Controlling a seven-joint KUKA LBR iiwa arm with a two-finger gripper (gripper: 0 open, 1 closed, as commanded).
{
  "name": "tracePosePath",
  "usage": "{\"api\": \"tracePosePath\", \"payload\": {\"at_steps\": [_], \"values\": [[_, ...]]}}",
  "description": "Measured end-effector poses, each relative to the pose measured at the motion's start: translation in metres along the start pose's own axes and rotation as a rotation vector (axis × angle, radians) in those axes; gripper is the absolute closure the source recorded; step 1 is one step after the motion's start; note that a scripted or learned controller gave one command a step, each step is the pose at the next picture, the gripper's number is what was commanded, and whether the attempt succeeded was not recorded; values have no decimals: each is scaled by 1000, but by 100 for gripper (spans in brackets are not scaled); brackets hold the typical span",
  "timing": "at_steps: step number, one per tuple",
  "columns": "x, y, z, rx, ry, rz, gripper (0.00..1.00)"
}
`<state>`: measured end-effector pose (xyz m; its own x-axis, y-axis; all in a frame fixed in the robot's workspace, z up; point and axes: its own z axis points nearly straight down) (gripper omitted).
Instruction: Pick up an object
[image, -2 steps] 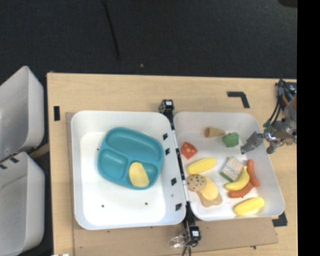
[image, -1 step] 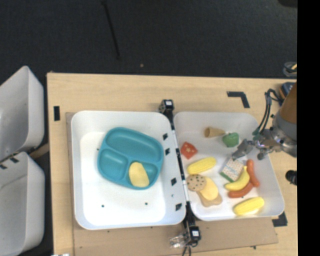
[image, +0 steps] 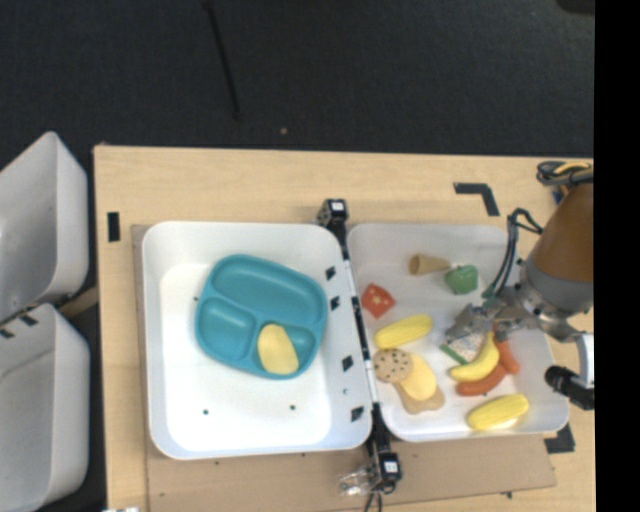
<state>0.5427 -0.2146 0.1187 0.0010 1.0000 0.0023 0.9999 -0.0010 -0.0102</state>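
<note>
Banana: yellow and curved, it lay in the right bin's right half, toward the near edge, just below the gripper and touching or nearly touching an orange-red piece.
Gripper: grey metal, it hung low over the right bin near its right wall, above the banana and a small green-and-white item; whether it touched either could not be told.
Fingers: I could not tell their state, as the view blurred them against the objects beneath.
Arm: it reached in over the right bin's right edge, its orange band showing above the wrist.
Orange-red piece: it lay along the banana's right and lower side.
Other right-bin things: a yellow corn-like piece at centre, a red piece near the left wall, a cookie on a tan slab, a brown cone and a green block toward the far edge, a yellow lemon-like piece at the near right corner.
Left bin: it held a teal divided plate with a yellow oval in its near compartment.
Bench: pale wood carried both white bins side by side.
Room: dark floor lay beyond the far edge, with white shapes off the left edge.
</note>
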Motion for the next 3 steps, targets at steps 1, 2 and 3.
{"api": "tracePosePath", "payload": {"at_steps": [1, 2, 3], "values": [[0, 4, 17, -14, 2, 3, 0], [-1, 1, 15, -2, 2, 5, 100], [-4, -5, -46, -15, -5, 7, 100]]}}
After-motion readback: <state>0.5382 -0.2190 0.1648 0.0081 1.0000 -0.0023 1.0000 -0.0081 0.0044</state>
